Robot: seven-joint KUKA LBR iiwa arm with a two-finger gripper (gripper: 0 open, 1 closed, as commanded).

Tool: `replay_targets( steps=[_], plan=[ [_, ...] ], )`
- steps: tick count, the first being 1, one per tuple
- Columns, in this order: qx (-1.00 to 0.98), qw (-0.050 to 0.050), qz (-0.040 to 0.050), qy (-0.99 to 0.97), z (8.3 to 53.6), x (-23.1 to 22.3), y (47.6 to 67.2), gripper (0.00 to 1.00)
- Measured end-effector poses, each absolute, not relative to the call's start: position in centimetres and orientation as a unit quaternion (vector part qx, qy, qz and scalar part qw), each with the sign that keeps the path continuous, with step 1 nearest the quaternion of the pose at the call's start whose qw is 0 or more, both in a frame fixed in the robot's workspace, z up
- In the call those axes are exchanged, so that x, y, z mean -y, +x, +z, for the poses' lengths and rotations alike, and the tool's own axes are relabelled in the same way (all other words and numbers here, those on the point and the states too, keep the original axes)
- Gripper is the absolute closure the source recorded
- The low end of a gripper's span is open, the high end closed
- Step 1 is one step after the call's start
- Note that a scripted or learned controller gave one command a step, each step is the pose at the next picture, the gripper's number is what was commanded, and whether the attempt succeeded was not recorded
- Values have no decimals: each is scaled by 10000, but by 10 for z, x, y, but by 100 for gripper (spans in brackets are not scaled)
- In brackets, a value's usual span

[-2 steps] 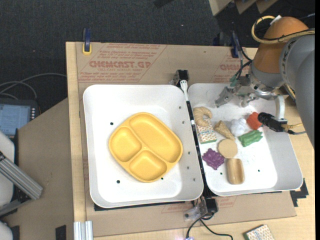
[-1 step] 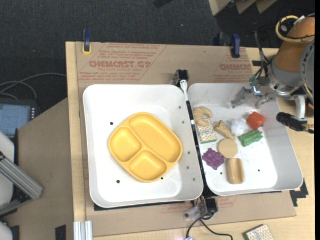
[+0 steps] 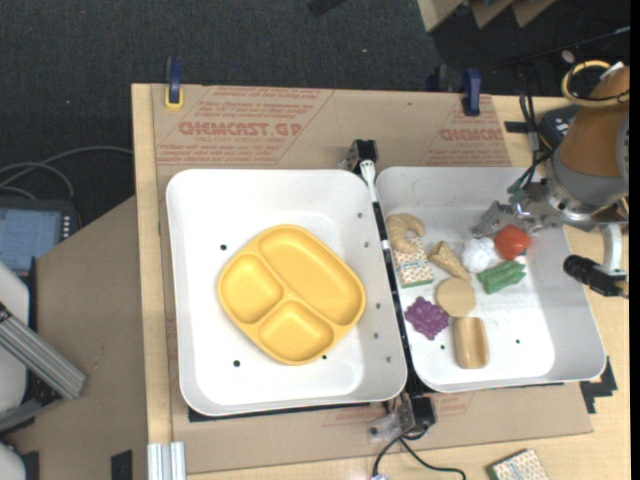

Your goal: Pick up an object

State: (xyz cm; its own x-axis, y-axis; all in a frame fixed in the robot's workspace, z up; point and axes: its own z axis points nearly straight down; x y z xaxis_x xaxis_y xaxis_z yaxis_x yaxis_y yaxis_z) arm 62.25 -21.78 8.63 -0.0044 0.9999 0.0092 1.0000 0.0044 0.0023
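Single fixed camera overhead, slanted down on both bins [image 3: 190,268].

Bright, even overhead light. The two white bins [image 3: 190,298] nearly wash out, with soft, short shadows under the yellow tray [image 3: 290,293]. Focus slightly soft throughout; dark floor at the top.
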Motion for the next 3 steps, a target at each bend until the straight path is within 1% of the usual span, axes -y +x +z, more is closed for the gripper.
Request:
replay_targets(
  steps=[1, 2, 3],
  plan=[
    [7084, -7, -22, -7059, 96, 221, 623, 100],
    [7084, -15, -10, -7058, 85, 129, 657, 100],
    [7058, -34, -8, -7084, 208, 183, 631, 100]
  ],
)
